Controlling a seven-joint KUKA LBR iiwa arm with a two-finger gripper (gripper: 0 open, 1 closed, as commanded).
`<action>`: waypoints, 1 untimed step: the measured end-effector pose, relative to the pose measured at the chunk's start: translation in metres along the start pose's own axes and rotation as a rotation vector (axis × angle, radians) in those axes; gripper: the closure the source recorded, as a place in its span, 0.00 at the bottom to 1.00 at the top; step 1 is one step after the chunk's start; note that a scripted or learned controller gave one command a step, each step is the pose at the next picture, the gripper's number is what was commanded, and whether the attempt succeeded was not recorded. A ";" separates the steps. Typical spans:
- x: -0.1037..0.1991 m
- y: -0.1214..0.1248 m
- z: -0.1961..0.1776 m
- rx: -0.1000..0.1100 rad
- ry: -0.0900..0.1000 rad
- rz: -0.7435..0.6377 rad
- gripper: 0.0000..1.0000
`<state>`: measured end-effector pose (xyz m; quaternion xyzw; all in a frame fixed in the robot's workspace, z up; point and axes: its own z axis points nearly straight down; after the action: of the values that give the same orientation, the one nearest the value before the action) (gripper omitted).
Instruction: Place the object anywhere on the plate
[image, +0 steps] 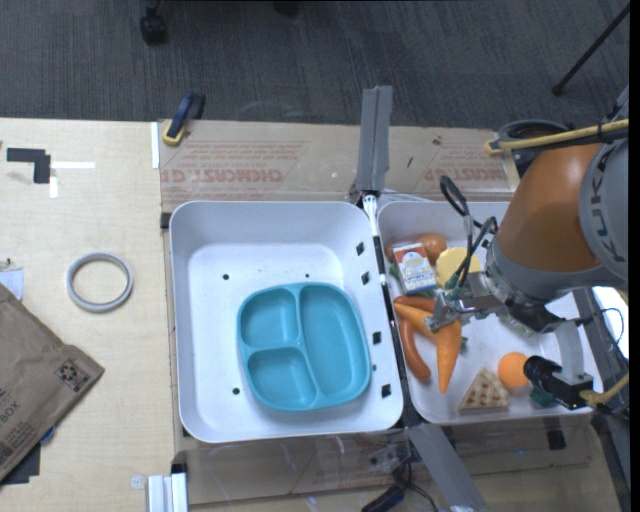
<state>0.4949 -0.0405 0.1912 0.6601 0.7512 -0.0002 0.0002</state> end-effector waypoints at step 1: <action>0.070 0.026 0.000 0.002 -0.001 -0.198 1.00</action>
<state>0.5113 0.0318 0.1907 0.5825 0.8128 -0.0011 -0.0001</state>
